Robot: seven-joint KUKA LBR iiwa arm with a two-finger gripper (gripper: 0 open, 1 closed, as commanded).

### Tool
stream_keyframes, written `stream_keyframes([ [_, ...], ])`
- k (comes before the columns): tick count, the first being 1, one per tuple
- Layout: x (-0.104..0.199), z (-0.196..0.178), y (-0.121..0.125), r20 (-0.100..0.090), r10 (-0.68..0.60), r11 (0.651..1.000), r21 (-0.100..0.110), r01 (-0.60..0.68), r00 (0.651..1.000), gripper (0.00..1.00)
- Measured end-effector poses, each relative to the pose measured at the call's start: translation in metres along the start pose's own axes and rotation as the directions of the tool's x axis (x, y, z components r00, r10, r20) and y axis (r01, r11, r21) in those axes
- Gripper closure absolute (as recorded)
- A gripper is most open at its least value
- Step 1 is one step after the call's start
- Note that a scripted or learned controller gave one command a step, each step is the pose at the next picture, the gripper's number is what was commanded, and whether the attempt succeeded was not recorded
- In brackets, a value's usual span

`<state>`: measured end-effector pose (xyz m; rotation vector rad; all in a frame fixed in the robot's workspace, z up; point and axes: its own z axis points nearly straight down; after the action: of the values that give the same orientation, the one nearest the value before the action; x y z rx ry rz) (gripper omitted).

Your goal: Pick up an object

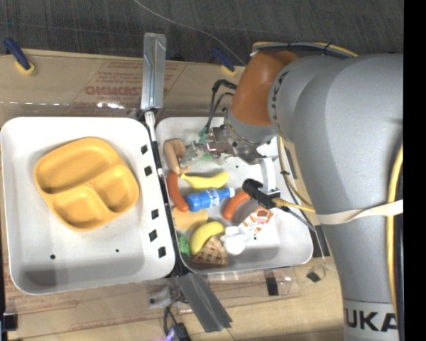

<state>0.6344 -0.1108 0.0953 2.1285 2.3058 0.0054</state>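
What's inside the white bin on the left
The left bin holds one thing, a yellow divided tray with three compartments, lying toward its upper part. Whatever sits beneath the tray is covered.

Robot lab bench, pretty clearly a test rig and nobody's kitchen.

Big grey industrial arm (pixel 341 141) with an orange band comes in over two white bins (pixel 21 212) sitting side by side on a cardboard sheet (pixel 78 77) that's clipped down with blue clamps (pixel 18 55). Around the claw (pixel 213 144) and just below it, the bin holds a jumble of toy food (pixel 206 212), like plastic bananas, a sausage, a little blue bottle. Off to the claw's left, in the other bin, sits a yellow divided tray (pixel 85 183). Loose cables (pixel 298 204) run beside the claw, a metal bracket (pixel 153 69) stands up and left of it, and grey carpet (pixel 71 6) lies beyond the bench.
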Motion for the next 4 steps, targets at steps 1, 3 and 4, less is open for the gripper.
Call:
stream_keyframes([
  [1,0.002,-0.010,0.001,-0.002,-0.006,1.000,0.002,0.006,1.000,1.00],
  [3,-0.013,0.003,-0.132,-0.001,-0.012,1.000,0.009,0.012,1.000,0.00],
  [4,0.017,0.004,-0.079,-0.001,0.078,0.997,0.008,-0.078,0.997,0.00],
])
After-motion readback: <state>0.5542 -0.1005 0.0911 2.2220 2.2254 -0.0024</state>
